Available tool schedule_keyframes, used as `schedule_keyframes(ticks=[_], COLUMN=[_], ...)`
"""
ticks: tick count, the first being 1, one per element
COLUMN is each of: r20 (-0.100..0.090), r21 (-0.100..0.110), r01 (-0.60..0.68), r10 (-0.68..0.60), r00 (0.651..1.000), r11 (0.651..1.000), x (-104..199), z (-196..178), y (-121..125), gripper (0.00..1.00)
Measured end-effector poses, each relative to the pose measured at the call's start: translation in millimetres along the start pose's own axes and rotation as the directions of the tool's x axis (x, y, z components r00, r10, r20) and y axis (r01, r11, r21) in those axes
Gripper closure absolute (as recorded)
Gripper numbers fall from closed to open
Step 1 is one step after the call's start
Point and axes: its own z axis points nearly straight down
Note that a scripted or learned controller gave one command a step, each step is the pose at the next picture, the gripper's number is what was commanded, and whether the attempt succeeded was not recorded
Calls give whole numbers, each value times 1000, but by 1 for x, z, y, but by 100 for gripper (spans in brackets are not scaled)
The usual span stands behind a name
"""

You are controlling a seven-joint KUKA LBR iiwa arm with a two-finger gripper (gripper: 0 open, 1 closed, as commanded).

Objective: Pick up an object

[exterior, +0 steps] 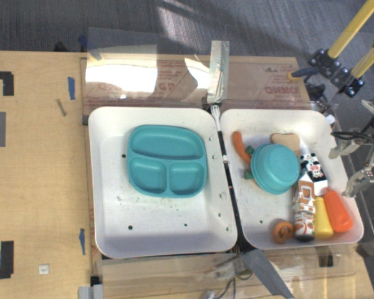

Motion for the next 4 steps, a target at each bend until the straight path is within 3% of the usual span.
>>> schedule_keyframes(ticks=[1, 2, 3, 4], r20=[30, 60, 60, 69], r21=[16, 23, 30, 19], r01=[159, 88, 50, -37], r10=[-160, -89, -51, 35], r00=[987, 994, 997, 997], r11=[987, 996, 998, 999], x=[-16, -13, -10, 0], z=[141, 154, 154, 154], y=[-16, -10, 1, 0], gripper=[0, 0, 0, 0])
